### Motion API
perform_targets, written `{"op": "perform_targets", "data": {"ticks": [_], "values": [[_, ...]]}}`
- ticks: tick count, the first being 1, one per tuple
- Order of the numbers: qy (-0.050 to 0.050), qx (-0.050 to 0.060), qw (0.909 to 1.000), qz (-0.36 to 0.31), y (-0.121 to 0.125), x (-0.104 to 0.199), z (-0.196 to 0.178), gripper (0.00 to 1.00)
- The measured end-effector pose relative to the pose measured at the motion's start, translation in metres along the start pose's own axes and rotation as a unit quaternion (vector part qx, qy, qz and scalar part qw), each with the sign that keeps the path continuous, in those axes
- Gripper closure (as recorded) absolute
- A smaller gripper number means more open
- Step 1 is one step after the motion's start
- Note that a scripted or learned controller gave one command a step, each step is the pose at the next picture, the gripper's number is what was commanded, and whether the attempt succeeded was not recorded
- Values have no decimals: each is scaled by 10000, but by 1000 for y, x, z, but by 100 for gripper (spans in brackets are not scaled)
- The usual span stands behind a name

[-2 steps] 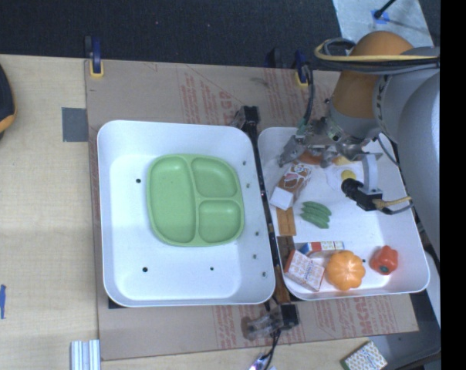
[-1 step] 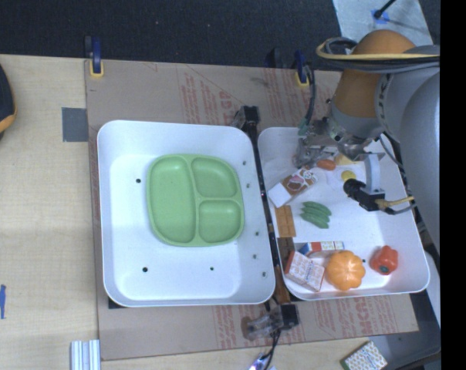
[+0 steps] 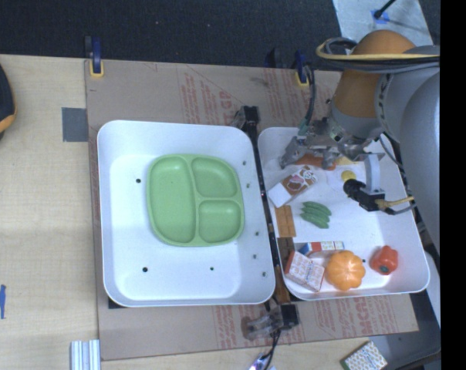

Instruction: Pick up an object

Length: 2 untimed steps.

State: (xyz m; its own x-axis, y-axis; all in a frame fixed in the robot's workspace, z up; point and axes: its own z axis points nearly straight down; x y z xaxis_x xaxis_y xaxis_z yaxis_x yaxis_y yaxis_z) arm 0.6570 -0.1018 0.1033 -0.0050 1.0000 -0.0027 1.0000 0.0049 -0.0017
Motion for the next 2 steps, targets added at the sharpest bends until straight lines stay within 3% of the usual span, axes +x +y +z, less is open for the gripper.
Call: {"op": "perform_targets", "data": {"ticks": [1,2], "values": [[9,26,10000,20,-25,10,12,0],[-3,8,10000,21,-23,8,0,100]]}}
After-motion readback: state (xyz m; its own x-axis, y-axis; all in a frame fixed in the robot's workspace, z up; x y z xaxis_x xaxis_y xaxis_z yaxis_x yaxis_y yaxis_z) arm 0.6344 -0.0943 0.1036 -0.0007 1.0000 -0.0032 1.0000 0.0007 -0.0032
